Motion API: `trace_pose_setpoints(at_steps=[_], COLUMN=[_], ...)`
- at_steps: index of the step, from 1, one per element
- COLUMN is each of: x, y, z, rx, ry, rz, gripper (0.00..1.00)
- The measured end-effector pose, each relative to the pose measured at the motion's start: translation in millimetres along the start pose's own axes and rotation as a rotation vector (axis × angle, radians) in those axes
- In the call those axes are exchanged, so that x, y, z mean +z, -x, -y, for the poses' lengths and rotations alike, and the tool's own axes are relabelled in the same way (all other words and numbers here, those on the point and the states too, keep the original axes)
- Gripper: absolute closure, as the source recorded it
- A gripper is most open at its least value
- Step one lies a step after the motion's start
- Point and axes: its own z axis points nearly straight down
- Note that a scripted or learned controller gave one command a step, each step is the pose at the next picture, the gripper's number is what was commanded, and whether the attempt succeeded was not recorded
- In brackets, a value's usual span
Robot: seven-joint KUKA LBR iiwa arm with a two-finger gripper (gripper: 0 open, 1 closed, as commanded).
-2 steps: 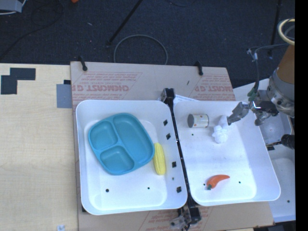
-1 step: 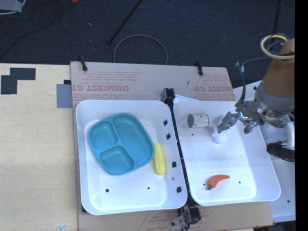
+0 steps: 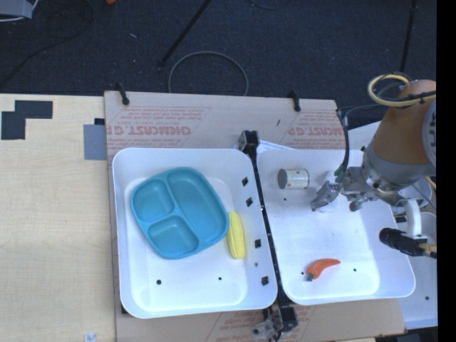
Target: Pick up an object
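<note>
Left bin (image 3: pixel 135 291): blue divided plate (image 3: pixel 178 211) at centre, yellow corn cob (image 3: pixel 236 234) touching its 3 o'clock rim. Right bin (image 3: pixel 399 283): grey cylinder (image 3: pixel 293 179) on its side at 11 o'clock, orange pepper (image 3: pixel 322 266) at 6 o'clock. Gripper (image 3: pixel 340 197) hangs at 3 o'clock of the cylinder, fingers spread, nothing between them. Risk, as I judge it: the cylinder rolls if nudged off-axis; the pepper is low and may slip out of a closing grasp.
</note>
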Motion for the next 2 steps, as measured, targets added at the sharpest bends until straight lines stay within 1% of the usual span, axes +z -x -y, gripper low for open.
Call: trace_pose_setpoints(at_steps=[1,2], x=[56.0,43.0], y=[9.1,10.5], z=[2.8,2.3], rx=[0.001,0.005], ry=[0.0,0.002], rz=[0.0,0.0], gripper=[0.0,1.0])
